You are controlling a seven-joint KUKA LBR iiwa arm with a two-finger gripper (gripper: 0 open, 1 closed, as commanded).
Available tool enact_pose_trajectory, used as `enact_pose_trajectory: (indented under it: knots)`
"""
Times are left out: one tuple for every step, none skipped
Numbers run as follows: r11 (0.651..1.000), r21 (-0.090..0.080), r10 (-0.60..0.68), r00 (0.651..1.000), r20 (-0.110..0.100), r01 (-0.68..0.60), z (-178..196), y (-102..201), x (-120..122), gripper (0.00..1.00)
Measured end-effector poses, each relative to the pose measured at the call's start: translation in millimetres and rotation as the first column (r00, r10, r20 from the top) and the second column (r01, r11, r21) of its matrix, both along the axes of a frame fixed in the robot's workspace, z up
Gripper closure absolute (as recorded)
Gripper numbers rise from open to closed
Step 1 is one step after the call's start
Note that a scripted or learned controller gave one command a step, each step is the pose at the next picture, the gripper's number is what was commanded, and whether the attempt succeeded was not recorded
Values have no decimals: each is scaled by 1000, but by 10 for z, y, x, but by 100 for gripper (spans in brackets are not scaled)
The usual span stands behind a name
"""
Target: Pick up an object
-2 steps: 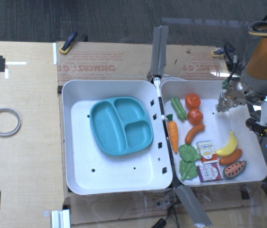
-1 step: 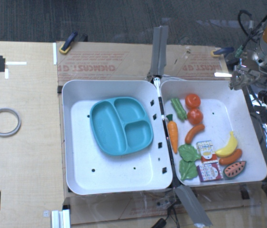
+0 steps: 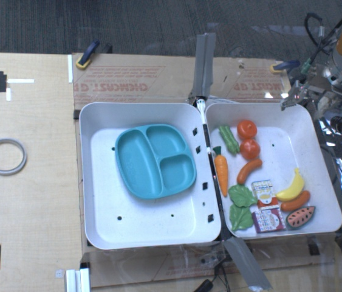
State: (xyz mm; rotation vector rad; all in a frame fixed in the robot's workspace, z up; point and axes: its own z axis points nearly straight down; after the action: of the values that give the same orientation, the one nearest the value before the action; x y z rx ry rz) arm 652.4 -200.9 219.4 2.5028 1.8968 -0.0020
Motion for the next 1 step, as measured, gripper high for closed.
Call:
enact_pose_trajectory:
  knots:
    - [998,2,70,998,-3,-70,-715,339,-851,0]
